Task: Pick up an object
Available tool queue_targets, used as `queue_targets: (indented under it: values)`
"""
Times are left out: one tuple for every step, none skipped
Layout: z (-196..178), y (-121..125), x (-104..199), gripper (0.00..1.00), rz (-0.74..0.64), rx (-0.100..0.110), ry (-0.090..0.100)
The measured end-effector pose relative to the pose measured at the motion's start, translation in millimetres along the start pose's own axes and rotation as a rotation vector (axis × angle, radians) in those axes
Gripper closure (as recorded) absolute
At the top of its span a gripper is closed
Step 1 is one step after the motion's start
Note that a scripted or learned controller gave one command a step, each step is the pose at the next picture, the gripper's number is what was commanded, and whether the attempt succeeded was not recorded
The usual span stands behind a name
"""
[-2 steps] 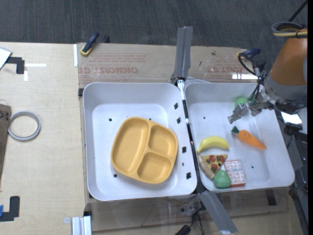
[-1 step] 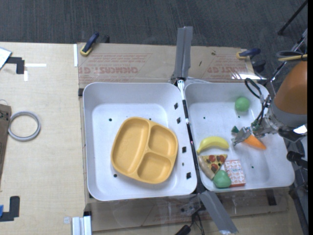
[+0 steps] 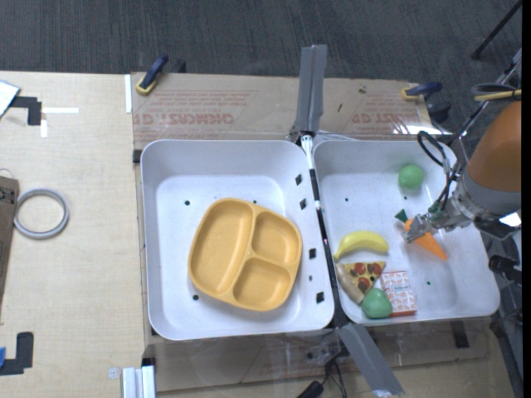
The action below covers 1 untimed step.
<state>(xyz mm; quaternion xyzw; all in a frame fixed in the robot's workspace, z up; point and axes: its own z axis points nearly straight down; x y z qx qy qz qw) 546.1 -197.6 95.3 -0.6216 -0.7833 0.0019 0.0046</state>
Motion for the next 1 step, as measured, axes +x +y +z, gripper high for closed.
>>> queue_targets:
  values:
    - [-111.2, 52.4, -3.5, 1.00, 0.054, -0.004, -0.004]
